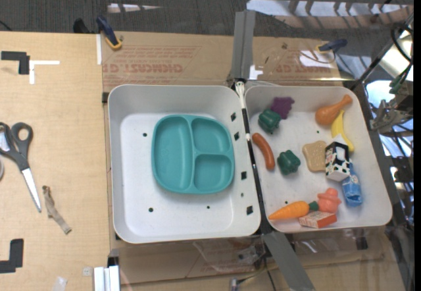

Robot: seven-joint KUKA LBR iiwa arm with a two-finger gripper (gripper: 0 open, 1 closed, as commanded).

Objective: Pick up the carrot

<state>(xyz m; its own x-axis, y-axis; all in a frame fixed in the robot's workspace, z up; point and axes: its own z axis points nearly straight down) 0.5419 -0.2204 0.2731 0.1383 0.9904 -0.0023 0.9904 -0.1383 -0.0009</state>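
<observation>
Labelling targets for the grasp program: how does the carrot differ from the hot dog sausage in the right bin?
The carrot is orange and tapers to a point; the sausage is red-brown with rounded ends. The carrot lies near the bin's front edge, almost level; the sausage lies further back, slanted. Both are slim toy foods.

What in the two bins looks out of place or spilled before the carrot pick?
Nothing stands out. The carrot lies flat near the front edge of the right bin, beside a small red box, with the other toy foods scattered around it. The teal divided plate sits flat in the left bin.
</observation>
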